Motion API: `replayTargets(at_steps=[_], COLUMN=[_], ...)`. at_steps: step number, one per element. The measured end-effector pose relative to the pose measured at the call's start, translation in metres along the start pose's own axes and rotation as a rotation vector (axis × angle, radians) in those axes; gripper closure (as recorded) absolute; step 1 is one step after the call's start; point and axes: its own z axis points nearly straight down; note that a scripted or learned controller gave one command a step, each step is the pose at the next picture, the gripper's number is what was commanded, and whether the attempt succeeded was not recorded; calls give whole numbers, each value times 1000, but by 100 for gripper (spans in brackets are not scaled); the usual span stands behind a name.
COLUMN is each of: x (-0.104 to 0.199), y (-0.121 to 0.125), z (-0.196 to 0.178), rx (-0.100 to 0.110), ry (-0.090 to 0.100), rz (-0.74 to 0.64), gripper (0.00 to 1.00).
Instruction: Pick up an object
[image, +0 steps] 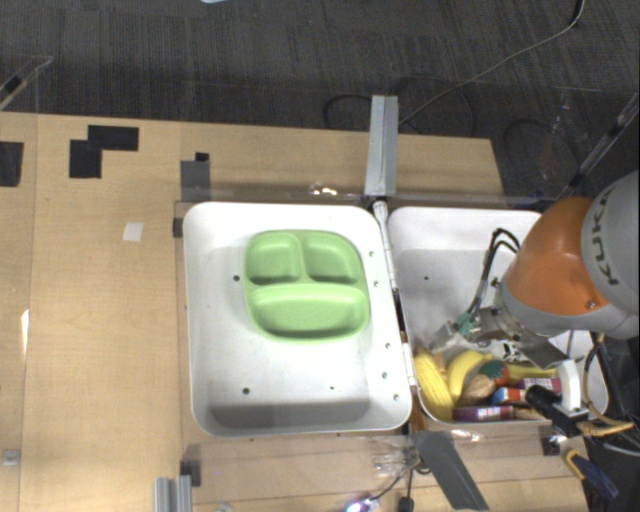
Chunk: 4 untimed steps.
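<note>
- 2 white bins are seen side by side; a green divided plate (304, 283) lies in the left bin (210, 330), its long axis running left to right.
- The objects are heaped in the lower left corner of the right bin (440, 250): a corn cob (432, 377) pointing up-down, and a banana (462, 370) curving toward the upper right.
- The gripper (490, 335) is lowered over that heap; its finger state cannot be told.
</note>
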Motion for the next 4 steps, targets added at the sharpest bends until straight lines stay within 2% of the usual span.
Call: replayTargets(at_steps=[1, 2, 3, 4], x=[-15, -37, -36, -13], y=[41, -13, -9, 18], z=[13, 11, 1, 12], rx=[19, 9, 5, 18], ry=[7, 4, 7, 1], rz=[-5, -193, -196, 117], gripper=[0, 0, 100, 100])
